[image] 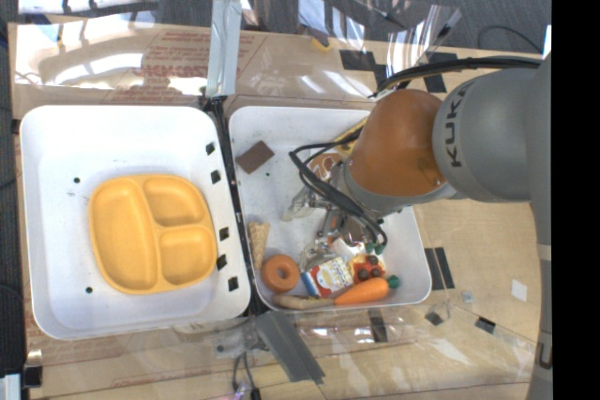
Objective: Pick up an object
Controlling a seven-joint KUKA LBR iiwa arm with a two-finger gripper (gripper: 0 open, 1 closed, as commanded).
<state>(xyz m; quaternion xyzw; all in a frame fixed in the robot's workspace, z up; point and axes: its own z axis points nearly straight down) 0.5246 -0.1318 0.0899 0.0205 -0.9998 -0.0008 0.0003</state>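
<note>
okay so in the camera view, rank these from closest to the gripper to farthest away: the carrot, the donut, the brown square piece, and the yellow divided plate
The gripper hangs over the right bin.
1. Carrot, just below it, at the bin's lower edge.
2. Donut, lower left of it; close to the carrot's distance, so these two could swap.
3. Brown square piece, upper left, near the divider.
4. Yellow divided plate, in the left bin.

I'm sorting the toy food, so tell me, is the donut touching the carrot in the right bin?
Apart. The camera view shows the donut left of the carrot, with a printed packet lying between them.

Arm (441, 145) over right bin (281, 122); tray (150, 231) left.
</note>
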